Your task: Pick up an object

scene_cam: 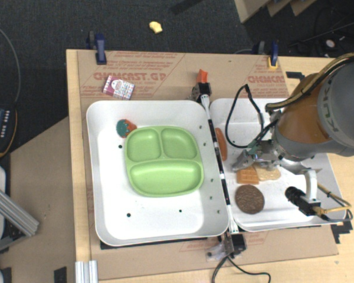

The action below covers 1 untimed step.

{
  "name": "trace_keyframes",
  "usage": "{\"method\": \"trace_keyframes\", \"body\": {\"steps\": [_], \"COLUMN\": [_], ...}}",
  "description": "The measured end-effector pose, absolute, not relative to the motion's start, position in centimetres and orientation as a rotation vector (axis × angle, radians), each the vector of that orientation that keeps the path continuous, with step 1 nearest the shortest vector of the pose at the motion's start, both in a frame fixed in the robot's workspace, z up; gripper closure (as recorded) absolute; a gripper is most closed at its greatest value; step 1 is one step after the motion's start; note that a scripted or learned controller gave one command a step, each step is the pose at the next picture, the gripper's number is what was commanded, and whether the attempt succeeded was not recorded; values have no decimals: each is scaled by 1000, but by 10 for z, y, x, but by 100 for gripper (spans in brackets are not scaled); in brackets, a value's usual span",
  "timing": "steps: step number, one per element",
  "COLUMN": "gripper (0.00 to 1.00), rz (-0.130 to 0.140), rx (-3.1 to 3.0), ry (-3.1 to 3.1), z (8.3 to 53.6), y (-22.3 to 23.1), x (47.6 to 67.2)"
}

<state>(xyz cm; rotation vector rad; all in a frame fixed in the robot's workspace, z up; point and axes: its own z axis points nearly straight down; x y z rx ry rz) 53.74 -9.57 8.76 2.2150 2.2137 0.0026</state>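
**Flat toy food in the right bin — thin targets under the arm**

The arm's wrist hangs low over the right bin (318, 214); the gripper (256, 157) sits in a tangle of cable and metal just above a tan, cracker-like piece (249, 175), and whether the claw is wide or narrow cannot be told from this angle.

Candidates lie close together: the tan piece beside the gripper; a brown round disc (249, 198) just below it; an orange sausage-shaped piece (221, 144) against the bin's left wall.

All look like light, stiff toy food — probably smooth and a bit slippery; the flat ones offer little height, so a pinch across opposite edges seems best; the sausage should be taken across its narrow width.

The left bin (106, 158) holds a green divided plate (163, 161).
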Motion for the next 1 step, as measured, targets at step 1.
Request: {"method": "trace_keyframes", "body": {"steps": [1], "gripper": [0], "rz": [6], "rx": [2213], "ry": [2211], "z": [87], "y": [-168], "x": [620]}}
